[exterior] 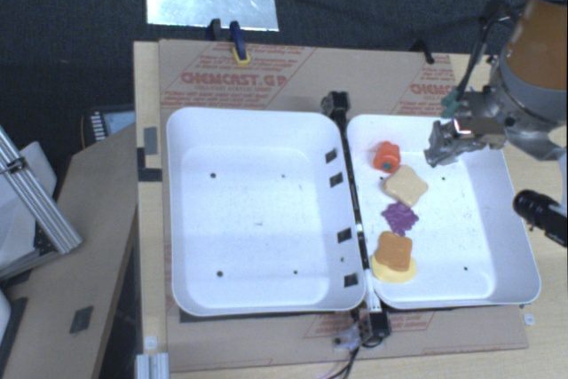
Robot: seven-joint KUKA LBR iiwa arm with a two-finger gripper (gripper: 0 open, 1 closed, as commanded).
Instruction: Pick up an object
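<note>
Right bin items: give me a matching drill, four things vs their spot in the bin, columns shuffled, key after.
Things:
1. orange round piece
2. tan toast piece
3. purple piece
4. orange block on yellow base

Places in the right bin:
A. nearest the bin's front edge
B. farthest back, closest to the gripper
C. second from the back
D. third from the back, just above the front item

Pairs: 1-B, 2-C, 3-D, 4-A
</note>
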